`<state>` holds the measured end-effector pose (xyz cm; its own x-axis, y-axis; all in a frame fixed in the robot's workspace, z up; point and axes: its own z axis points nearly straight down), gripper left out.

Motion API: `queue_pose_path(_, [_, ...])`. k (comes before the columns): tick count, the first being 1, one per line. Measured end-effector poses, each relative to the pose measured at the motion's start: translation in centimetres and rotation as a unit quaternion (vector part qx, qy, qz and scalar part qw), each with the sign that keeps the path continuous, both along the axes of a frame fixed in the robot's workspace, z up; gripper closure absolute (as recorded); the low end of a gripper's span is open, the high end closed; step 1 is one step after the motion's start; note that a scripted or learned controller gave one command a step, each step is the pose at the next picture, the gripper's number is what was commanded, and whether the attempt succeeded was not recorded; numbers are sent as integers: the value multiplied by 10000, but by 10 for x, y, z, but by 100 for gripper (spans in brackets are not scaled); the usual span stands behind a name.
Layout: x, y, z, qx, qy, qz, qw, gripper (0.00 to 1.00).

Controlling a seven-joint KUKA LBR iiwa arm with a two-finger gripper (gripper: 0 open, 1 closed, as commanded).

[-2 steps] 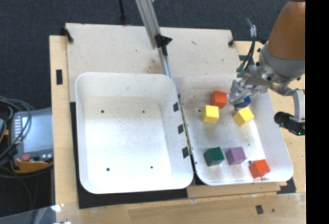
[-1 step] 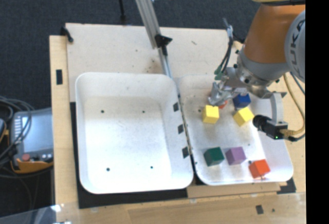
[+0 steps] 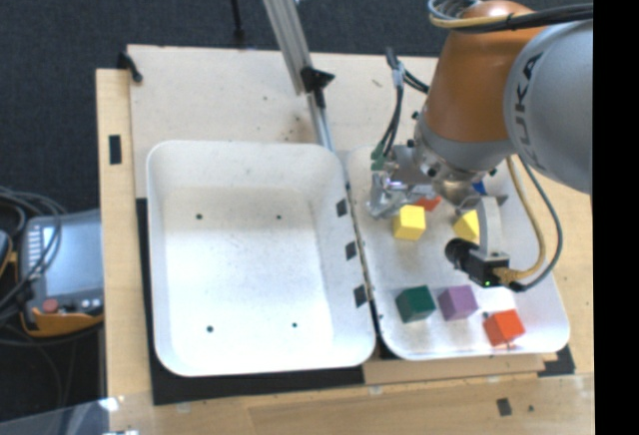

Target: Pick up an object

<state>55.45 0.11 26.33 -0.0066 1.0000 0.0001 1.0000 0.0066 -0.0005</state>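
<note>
A: What is seen in the camera view?

B: Two white bins are borne by the counter [image 3: 115, 223]. The left bin [image 3: 250, 159] sits mid-frame. The right bin [image 3: 539, 328] holds the blocks. The arm [image 3: 489, 74] is lowered over its upper part, right of centre.

A: And the tool?

B: The tool [image 3: 394, 194] is seen at the upper left of the right bin, just above the yellow cube [image 3: 409, 222]. Whether it is apart or together cannot be told, and nothing can be said to be held.

A: Where are the things to be picked?

B: The yellow cube lies just below the tool. A second yellow block [image 3: 466, 223] lies to its right, near a black wrist part. A red piece [image 3: 429, 205] is partly hidden between them. Along the lower edge a green cube [image 3: 415, 303], a purple cube [image 3: 458, 301] and an orange cube [image 3: 504, 325] are lined up.

A: How should the step be done well?

B: The yellow cube is judged the likeliest target. The tool should be centred over it before descent, squared to its flat sides, and kept off the bin wall at left. A lift should be trusted only once the cube is seen clamped.
</note>
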Motion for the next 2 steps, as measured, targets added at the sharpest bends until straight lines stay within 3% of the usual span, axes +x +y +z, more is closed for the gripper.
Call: queue_pose_path(2, [-11, 91, -26, -1, 12, 0, 10000, 100])
